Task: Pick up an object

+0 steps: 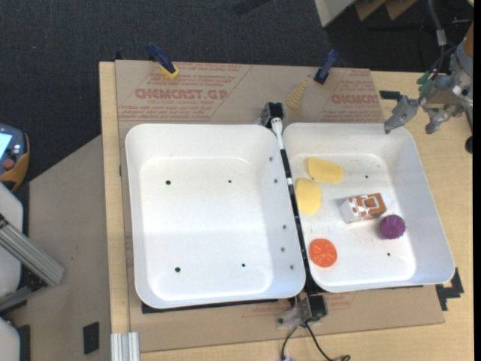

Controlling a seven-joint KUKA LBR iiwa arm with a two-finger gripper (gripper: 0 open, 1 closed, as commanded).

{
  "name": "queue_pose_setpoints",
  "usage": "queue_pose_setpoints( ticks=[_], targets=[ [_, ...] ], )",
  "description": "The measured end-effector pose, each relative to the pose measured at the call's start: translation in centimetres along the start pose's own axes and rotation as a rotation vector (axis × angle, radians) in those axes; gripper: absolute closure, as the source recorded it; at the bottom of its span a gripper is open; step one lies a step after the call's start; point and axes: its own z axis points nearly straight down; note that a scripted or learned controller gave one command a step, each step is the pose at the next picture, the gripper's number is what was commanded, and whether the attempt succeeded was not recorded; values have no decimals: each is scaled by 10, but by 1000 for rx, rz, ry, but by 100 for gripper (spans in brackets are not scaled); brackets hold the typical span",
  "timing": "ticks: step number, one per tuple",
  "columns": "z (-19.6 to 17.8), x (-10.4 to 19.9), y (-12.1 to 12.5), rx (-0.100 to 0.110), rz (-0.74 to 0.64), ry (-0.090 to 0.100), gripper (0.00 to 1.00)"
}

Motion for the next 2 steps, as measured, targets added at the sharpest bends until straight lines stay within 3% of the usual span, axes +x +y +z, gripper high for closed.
queue_pose_setpoints(
  ticks=[1, 2],
  targets=[
    [-12, 0, 1, -4, -1, -2, 100],
    [-122, 70, 22, -15, -8, -2, 100]
  ],
)
